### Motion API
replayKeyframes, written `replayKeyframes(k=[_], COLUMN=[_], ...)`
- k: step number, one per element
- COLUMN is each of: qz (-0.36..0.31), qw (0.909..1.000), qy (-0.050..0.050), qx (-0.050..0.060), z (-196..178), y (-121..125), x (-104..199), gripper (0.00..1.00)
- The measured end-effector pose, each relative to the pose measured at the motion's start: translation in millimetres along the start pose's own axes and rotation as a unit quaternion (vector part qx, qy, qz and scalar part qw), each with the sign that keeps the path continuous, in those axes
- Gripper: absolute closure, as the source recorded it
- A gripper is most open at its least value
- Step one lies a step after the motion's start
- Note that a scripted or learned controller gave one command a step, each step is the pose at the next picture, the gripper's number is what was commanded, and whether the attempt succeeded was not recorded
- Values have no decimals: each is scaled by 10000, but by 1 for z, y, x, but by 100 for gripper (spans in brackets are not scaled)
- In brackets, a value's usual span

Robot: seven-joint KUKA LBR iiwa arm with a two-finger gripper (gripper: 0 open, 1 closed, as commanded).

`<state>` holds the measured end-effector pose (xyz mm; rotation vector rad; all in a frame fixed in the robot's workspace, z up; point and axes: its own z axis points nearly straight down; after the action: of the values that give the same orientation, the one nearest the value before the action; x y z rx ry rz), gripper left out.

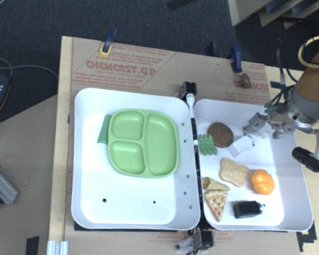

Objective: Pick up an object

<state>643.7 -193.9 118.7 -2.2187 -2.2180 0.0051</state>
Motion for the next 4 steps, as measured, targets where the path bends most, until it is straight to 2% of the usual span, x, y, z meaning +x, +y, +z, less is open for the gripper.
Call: replayKeyframes(k=[1,2,3,4], qz=[-7,-6,-5,-7], qw=[10000,10000,10000,10000], qy=[0,-6,-15,-20], qx=[-12,-34,-61,-72], z=[36,23,-21,-85], y=[0,1,3,2], x=[1,1,2,7], gripper=[0,100,100,100])
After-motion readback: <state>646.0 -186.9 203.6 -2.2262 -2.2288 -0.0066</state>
